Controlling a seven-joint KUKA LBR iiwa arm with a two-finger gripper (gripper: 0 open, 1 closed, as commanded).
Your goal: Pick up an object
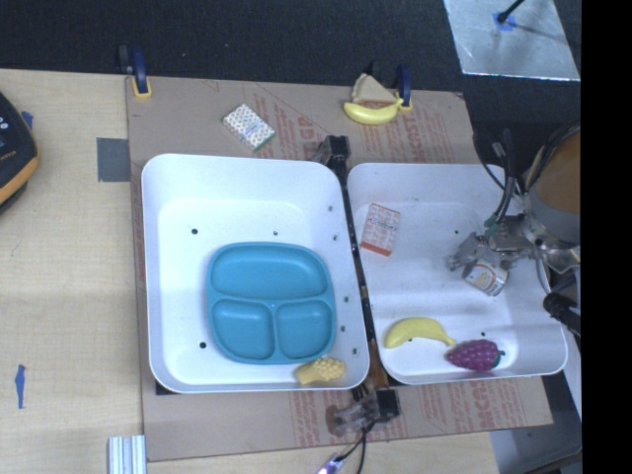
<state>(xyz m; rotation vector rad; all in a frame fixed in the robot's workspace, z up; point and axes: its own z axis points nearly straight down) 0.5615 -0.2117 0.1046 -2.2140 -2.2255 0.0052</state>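
Observation:
My gripper [481, 258] hangs low over the right side of the right bin [434, 191], reaching in from the right edge. Directly beneath or against it is a small white and yellow object [487, 281]; whether it is held is unclear. A yellow banana [417, 332] and a purple bunch of grapes [474, 355] lie near that bin's front wall. A red and white packet [380, 229] rests at its back left. In the left bin [168, 191] sit a blue divided plate [271, 300] and a yellow corn-like piece [320, 370].
Behind the bins on the cardboard lie a second banana with a sandwich piece [372, 107] and a small patterned packet [248, 125]. Blue clamps hold the cardboard's back edge. A black and orange device [12, 151] sits at the far left. Cables trail near the arm.

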